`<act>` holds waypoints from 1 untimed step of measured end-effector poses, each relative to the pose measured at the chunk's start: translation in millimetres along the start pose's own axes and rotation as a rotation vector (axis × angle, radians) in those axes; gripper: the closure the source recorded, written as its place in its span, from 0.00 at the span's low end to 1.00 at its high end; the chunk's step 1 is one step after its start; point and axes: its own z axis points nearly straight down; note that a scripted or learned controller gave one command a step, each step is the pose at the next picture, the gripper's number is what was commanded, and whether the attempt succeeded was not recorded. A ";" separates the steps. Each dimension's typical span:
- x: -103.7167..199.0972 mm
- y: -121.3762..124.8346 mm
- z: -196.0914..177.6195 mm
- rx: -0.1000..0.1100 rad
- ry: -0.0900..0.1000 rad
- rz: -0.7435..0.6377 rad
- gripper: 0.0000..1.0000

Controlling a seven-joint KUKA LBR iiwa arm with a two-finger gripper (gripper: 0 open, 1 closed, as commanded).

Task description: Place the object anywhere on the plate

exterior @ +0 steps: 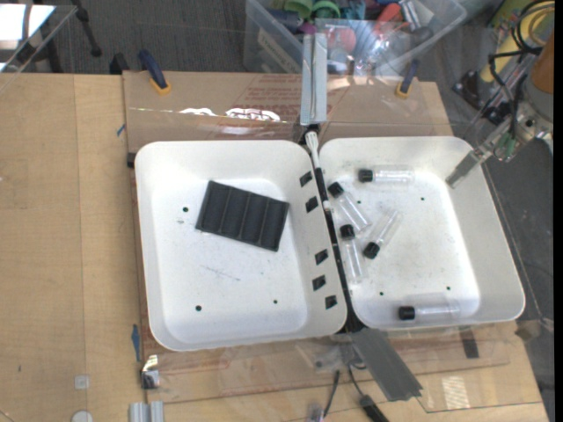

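Oddly, the claw (459, 174) looks blurred, grip unreadable; clear vials (383, 233) lie right, black plate (242, 215) left.

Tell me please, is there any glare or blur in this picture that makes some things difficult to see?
In the camera view, glare lies on the clear sheet behind the left bin; the clear tubes fade into the white right bin, only their black caps stand out; the pincer at the right edge looks slightly soft; the dark plate is sharp, with even light and faint shadows.
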 end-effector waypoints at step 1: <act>-5.2 6.8 -14.4 -0.002 -0.001 -0.306 0.00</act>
